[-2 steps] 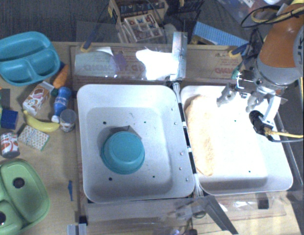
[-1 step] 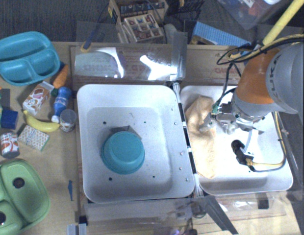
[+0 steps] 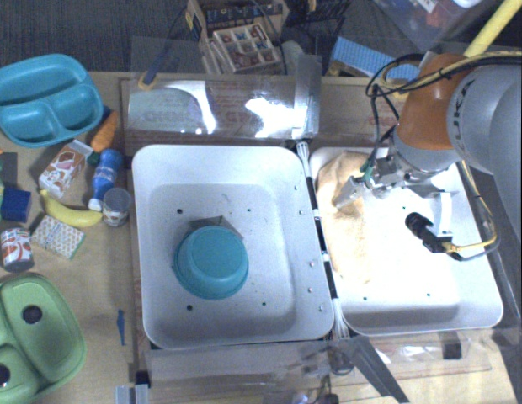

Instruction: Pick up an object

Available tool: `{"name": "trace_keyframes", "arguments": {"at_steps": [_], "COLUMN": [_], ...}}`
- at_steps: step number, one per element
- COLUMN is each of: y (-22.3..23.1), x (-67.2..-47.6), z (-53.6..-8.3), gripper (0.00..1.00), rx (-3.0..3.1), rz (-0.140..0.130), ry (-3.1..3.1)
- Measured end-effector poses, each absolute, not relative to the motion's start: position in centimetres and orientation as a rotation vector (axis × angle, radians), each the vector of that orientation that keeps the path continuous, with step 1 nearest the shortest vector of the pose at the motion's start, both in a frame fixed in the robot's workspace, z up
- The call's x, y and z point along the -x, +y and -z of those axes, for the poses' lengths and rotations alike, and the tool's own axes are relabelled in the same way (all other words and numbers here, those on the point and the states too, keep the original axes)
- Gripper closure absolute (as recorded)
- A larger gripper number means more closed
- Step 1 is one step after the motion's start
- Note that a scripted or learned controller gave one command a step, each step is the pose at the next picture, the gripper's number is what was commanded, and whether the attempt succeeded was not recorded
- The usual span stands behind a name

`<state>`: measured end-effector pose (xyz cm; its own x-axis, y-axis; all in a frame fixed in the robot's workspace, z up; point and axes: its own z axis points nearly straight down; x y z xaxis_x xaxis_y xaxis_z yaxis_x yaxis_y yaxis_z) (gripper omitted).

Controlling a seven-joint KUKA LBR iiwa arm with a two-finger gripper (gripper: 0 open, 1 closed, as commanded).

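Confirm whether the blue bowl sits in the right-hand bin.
No, the blue bowl lies upside down in the left bin, while the arm works over the right bin.

arm point(image 3: 484, 116) cut off at right edge, green tray point(image 3: 29, 343) cropped

Bulky grey arm point(image 3: 488, 116) with orange wrist band point(image 3: 429, 99), looping black-and-yellow cables point(image 3: 463, 247), small metallic hand point(image 3: 355, 188).

No lettering is legible, perhaps from blur.
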<state>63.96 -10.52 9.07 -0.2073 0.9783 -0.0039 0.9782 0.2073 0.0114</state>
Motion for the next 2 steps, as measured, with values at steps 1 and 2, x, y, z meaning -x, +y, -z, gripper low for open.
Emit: {"name": "trace_keyframes", "arguments": {"at_steps": [1, 2], "y": [-10.6, -4.9], "x": [-64.1, -65.7], "z": [-10.2, -18.6], "gripper": [1.0, 1.0], "rx": [-1.971, -2.01], "rz": [-0.015, -0.001], "ry": [2.429, 2.411]}}
